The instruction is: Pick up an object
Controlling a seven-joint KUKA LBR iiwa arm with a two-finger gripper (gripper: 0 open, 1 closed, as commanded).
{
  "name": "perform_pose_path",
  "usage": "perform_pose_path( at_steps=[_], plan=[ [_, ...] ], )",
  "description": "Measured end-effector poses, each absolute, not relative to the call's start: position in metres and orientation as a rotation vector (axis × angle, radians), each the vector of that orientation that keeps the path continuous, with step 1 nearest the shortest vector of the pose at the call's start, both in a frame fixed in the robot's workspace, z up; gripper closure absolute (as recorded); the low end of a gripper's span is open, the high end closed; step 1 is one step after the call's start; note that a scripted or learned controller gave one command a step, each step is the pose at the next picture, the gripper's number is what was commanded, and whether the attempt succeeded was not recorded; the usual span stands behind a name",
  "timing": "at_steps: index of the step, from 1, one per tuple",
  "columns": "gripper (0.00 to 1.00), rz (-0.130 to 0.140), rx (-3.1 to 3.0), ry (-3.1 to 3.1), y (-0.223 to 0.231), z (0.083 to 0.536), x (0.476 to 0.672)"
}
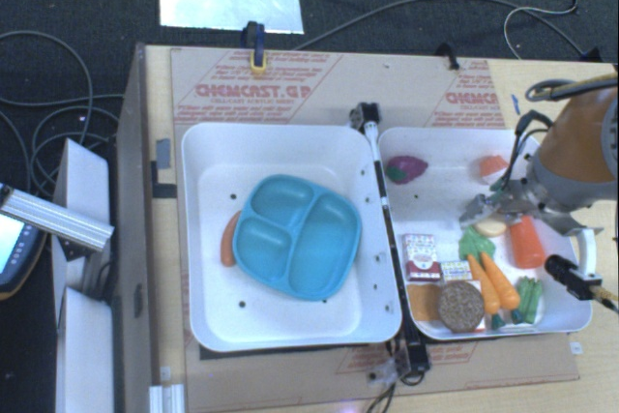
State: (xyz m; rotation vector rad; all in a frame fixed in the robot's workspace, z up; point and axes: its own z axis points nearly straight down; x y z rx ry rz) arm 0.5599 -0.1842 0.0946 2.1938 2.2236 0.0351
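The right bin (435, 145) holds toy food. A purple vegetable (406, 168) lies at its back left and a small orange-red piece (491, 165) at the back middle. Toward the front are a small printed box (423, 256), a round brown patty (461, 305), two carrots (493, 280), green beans (528, 297), an orange-red piece (527, 242) and a green leafy piece (474, 242). My gripper (486, 207) hangs low over the bin's middle, just above a pale piece (491, 227) and the green leafy piece. Nothing is visibly held in it.
The left bin (208, 169) carries a blue divided plate (295, 235) with an orange sausage (229, 239) against its left edge. A rail (382, 208) divides the two bins. The grey and orange arm (580, 145) covers the right bin's far right side. Cables trail over the floor behind.
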Motion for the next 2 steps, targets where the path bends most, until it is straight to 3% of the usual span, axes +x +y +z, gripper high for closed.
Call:
perform_pose_path(
  at_steps=[1,2],
  plan=[
    [0.0,0.002,2.218,2.224,-0.148,0.084,0.509],
    [1.0,0.005,2.216,2.222,-0.148,0.095,0.51]
  ],
)
